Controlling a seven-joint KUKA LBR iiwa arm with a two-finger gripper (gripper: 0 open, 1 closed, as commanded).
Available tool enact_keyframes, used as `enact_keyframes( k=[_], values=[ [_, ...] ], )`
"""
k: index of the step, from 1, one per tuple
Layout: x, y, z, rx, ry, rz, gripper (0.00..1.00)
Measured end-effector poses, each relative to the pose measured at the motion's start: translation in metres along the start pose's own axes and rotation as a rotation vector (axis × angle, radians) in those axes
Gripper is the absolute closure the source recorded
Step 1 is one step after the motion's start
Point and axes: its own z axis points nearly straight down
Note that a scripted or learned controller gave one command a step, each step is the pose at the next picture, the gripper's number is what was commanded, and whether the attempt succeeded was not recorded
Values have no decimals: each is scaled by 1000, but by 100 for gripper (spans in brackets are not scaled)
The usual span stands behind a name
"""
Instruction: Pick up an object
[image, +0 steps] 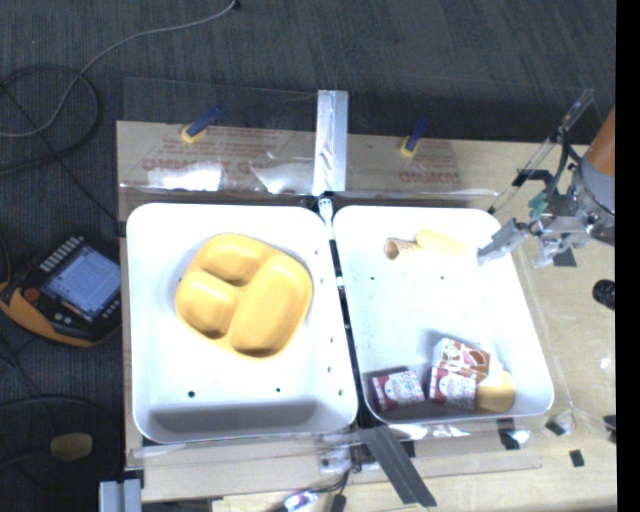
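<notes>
**Nothing lifted yet: the arm waits at the rim**

Closest to me, along the lower edge of the right bin (530, 330), a cluster of small packets (440, 380) lies pushed against the front wall: a dark wrapped one, a red-and-white one, and a yellowish piece at the lower right. In the left bin (140, 300) sits a big yellow cushion-like lump (243, 292), filling the middle. Further back in the right bin, a small tan roll and pale yellow piece (425, 243) lie together near the upper wall.

The gripper (545, 235) hangs over the right bin's upper right corner, its fingers spread apart with nothing between them. I judge the pick as not yet begun: every object rests on a bin floor, and choosing, descending and closing all remain.

The bins stand on a pale wooden bench (580, 400), with clear plastic sheeting clipped along the top of the frame. Beyond lies dark carpet with cables, and a handheld pendant (70, 290) at the left edge.
</notes>
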Motion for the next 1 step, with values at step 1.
enact_keyframes(
  k=[1],
  values=[
    [20,-53,120,0,1,-231,0]
  ],
)
